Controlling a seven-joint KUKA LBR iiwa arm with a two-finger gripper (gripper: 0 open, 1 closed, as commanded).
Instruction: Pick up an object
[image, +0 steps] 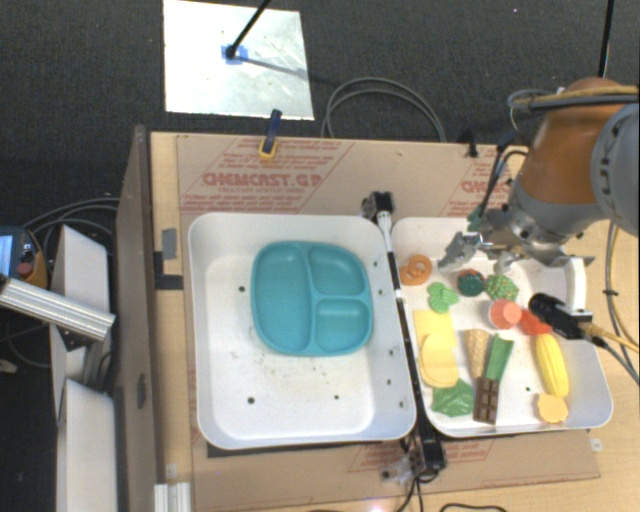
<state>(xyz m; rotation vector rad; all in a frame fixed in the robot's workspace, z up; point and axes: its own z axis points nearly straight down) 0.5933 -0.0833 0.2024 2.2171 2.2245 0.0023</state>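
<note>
Overhead, a slanted view looks down on a bench bearing two shallow white bins side by side. Every place below is given relative to the right bin (598, 395), which holds the toy food.

The grey arm with its orange band (560, 165) reaches over the far end of this bin. Its gripper (480, 255) hangs low above the bin's far part, with metal fingers (458, 250) spread apart, one toward the bin's left wall and one further right. Nothing sits between them. They hover just above a dark green round toy (471, 283) and a light green broccoli-like piece (502, 288); whether they touch either cannot be told.

Inside the bin, an orange ring (415, 268) lies by the left wall, with a small green piece (440, 297) beside it. Nearer the middle lie a yellow cheese slice (432, 326), a pale yellow round (438, 358), a leafy green piece (453, 399), a brown chocolate bar (487, 393), a corn cob (551, 363) and a red-orange piece (504, 314). The pieces crowd together; bare floor shows mainly along the bin's right and near edges.

Left of this bin, the other bin (225, 400) holds a teal divided plate (310, 298) with open floor around it.

Beyond both bins, red print on the cardboard (300, 175) reads "CHEMCAST GP".
</note>
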